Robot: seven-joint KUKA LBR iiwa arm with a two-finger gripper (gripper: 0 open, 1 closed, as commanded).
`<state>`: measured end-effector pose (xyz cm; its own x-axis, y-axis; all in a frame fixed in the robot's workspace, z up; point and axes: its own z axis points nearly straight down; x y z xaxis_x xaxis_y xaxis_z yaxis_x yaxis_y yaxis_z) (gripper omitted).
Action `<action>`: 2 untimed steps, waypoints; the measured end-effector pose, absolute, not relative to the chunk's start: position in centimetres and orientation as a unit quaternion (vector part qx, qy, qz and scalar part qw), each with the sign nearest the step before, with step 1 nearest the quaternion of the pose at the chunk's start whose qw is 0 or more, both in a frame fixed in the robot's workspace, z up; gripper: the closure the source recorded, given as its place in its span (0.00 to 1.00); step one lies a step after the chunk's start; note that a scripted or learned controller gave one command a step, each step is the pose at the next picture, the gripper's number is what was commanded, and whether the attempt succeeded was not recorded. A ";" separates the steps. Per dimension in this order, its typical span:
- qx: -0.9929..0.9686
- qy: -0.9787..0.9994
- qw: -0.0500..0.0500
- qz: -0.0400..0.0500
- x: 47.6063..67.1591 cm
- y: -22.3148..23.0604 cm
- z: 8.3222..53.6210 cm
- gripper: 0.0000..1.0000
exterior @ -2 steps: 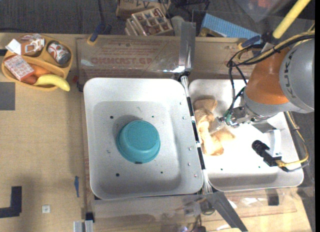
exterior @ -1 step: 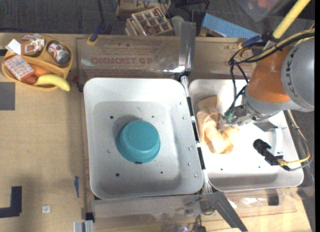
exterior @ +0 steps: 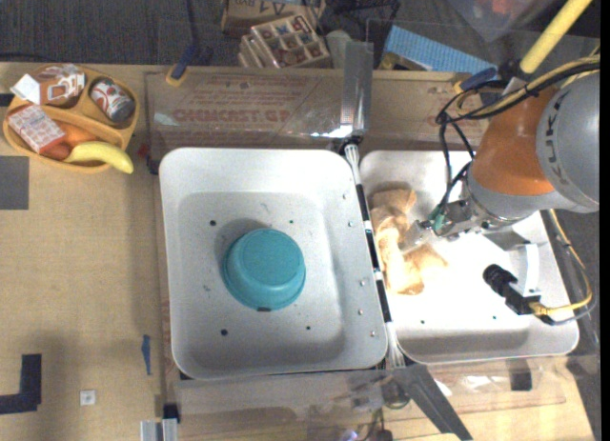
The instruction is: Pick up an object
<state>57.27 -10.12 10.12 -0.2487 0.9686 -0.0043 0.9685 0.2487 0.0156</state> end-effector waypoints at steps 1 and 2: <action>0.613 0.790 0.006 0.005 57.3 -10.1 10.1 0.00; 0.569 0.823 0.010 0.005 55.8 -9.8 9.3 0.00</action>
<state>55.75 -9.85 9.32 -0.3532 0.9355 -0.0102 0.9353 0.3534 0.0188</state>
